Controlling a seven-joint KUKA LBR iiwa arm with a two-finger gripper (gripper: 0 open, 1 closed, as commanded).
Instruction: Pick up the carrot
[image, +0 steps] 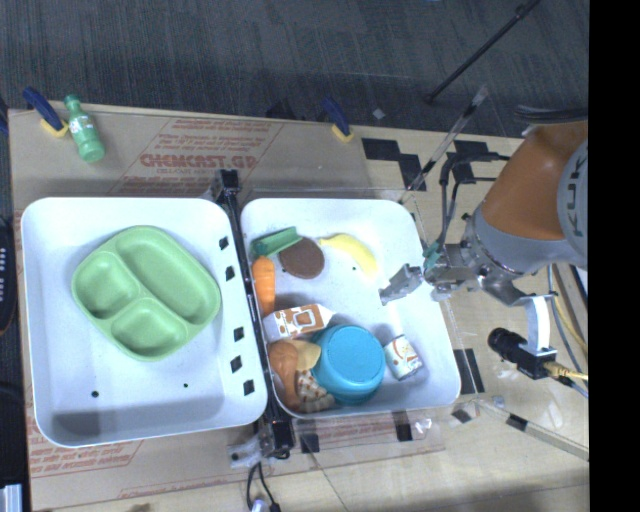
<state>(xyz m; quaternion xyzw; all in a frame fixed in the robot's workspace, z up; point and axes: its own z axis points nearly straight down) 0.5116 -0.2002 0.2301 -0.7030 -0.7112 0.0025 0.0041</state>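
The bench (150, 470) was covered with brown cardboard printed in red lettering, and past its far edge lay dark carpet (250, 50). Two shallow white bins sat side by side on it, the left bin (60, 400) and the right bin (425, 345), meeting at a black seam with clips. A green bottle (85, 130) lay on the cardboard beyond the far corner of the left bin, next to a blue clamp (42, 110), and a second blue clamp (337, 117) stood beyond the right bin. The left bin held a green divided plate (145, 290). In the right bin, the carrot (264, 284) lay against the wall shared with the left bin, pointing along that wall. Beside the carrot, toward the far wall, were a green piece (275, 241), a brown round thing (301, 259) and a banana (352, 251). On the carrot's near side sat a small carton (298, 321), then a bread roll (292, 368), a blue bowl (350, 362) and a small can (403, 357). The arm (530, 200) reached in from the right, its orange band above the grey wrist, and the gripper (398, 284) hung over the right bin's far side from the carrot, well apart from it. Its fingers pointed toward the carrot, with nothing visible between them, but whether they were apart or together could not be told.
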